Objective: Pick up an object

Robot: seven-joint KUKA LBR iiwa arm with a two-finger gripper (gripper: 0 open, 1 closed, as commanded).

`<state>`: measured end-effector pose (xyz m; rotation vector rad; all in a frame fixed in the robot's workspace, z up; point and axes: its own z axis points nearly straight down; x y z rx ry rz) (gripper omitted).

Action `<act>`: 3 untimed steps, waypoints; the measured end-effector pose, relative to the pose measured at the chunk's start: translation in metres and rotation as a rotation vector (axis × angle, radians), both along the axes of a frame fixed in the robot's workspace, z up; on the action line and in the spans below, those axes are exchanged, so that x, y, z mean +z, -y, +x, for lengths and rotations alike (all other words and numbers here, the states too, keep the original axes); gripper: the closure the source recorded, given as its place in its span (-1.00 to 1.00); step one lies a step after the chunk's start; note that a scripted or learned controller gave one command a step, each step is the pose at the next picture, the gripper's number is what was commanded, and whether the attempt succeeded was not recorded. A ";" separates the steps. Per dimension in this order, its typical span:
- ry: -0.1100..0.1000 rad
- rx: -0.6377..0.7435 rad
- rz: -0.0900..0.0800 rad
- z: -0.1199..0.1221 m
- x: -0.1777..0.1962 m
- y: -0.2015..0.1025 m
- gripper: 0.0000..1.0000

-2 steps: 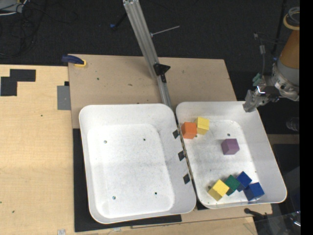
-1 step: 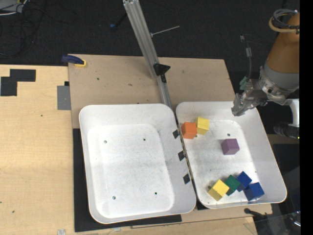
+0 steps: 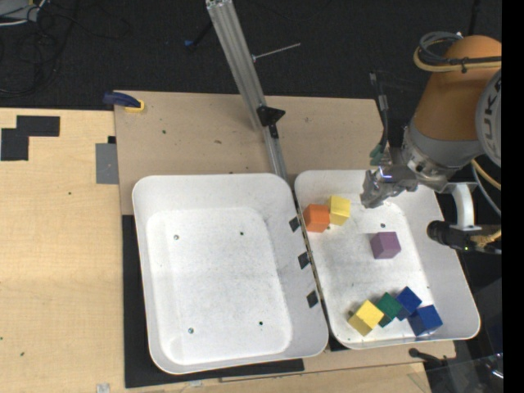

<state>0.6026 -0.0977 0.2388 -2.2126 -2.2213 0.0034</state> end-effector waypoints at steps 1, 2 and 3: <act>-0.001 0.000 0.000 -0.020 -0.012 -0.055 1.00; 0.000 0.000 -0.001 -0.043 -0.012 -0.098 1.00; 0.004 0.001 -0.001 -0.048 -0.004 -0.154 1.00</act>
